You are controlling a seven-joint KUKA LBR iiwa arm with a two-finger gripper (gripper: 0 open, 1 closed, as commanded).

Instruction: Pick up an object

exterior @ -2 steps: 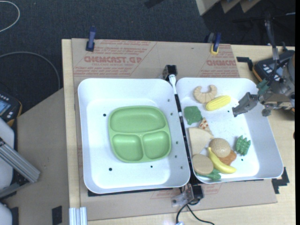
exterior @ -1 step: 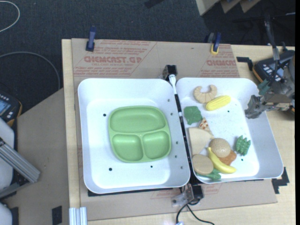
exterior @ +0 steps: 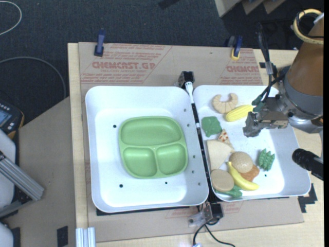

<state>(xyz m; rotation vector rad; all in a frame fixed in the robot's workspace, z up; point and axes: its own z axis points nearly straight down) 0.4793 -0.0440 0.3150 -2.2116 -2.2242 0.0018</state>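
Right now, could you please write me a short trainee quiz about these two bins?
1. True or false: the green tray lies in the left bin.
2. Which toy lies nearest the gripper? A) corn cob B) banana C) green tray
3. Fill in: the banana lies in the ____ bin.

Key:
1. True. The divided tray sits in the middle of the left bin.
2. A. The corn cob lies just up and left of the gripper, in the right bin; the banana is near that bin's front edge.
3. Right.
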